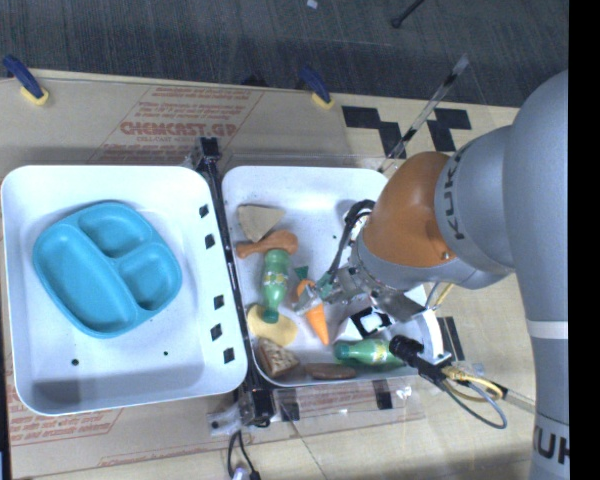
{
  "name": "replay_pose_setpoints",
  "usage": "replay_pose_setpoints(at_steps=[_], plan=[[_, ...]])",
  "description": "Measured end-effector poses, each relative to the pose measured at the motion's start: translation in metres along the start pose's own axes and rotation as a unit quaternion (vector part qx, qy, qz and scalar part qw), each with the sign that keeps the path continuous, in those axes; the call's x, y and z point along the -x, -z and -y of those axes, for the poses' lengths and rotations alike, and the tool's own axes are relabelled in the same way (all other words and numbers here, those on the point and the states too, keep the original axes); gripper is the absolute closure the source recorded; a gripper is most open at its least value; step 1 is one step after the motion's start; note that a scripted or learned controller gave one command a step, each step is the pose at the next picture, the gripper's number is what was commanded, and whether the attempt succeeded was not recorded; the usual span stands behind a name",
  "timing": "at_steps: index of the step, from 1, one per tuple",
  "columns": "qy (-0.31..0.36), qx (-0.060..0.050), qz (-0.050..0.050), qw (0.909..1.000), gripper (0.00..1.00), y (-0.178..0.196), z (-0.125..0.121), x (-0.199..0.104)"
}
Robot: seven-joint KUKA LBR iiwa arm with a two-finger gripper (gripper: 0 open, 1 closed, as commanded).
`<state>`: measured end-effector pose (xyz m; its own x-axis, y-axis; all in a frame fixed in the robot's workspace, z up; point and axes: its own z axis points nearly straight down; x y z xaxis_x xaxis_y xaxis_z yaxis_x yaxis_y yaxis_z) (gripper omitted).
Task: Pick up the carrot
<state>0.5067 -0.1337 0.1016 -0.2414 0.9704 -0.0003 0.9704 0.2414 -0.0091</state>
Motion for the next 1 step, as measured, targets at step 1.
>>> replay_pose_setpoints(at_steps=[1], plan=[[-0.018, 0.006, 0.000, 0.9998, 1.00, 0.1399, -0.0060, -0.0511]])
